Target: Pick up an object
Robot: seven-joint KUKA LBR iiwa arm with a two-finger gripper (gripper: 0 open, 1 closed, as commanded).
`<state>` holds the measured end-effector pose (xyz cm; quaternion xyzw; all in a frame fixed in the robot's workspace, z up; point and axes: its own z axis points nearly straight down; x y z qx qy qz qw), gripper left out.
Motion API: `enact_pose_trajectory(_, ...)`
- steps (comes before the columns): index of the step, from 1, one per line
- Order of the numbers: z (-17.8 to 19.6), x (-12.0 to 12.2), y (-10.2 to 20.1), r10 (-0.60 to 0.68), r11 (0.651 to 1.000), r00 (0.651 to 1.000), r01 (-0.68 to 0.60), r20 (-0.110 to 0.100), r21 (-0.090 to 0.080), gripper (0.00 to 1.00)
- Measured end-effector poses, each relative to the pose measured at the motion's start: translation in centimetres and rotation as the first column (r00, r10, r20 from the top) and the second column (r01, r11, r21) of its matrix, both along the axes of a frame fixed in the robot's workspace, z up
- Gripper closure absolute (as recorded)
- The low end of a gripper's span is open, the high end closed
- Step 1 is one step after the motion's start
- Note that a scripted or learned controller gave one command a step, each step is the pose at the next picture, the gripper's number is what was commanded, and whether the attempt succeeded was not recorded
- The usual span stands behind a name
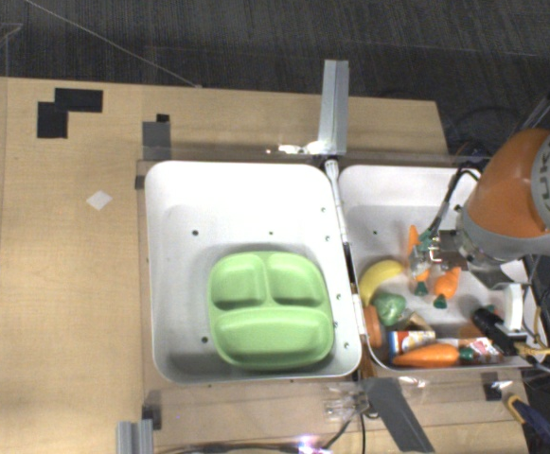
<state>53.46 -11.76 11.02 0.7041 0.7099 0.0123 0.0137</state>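
Note:
The right bin (379, 197) holds a heap of toy food along its near side. A yellow lemon (380, 276) lies next to a green vegetable (389, 307). A long orange carrot (429, 355) rests by the front wall, with a small labelled bottle (410, 339) just behind it. My gripper (430, 256) hangs low over the middle of this bin, to the right of the lemon. A small orange piece (413, 239) shows at its left, and a short orange carrot with a green tip (447, 285) lies just below it. Whether either touches the gripper is unclear.
The left bin (180, 206) carries a green divided plate (270, 307) toward its front. A metal post (334, 107) stands behind the wall between the bins. A red-and-white packet (481, 351) lies in the right bin's front right corner. The arm's orange band (511, 192) covers that bin's right side.

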Motion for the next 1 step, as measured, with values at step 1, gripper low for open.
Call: enact_pose_trajectory(1,-0.78,3.72,-1.90,0.009,1.000,1.000,-0.009,0.000,-0.002,1.00)
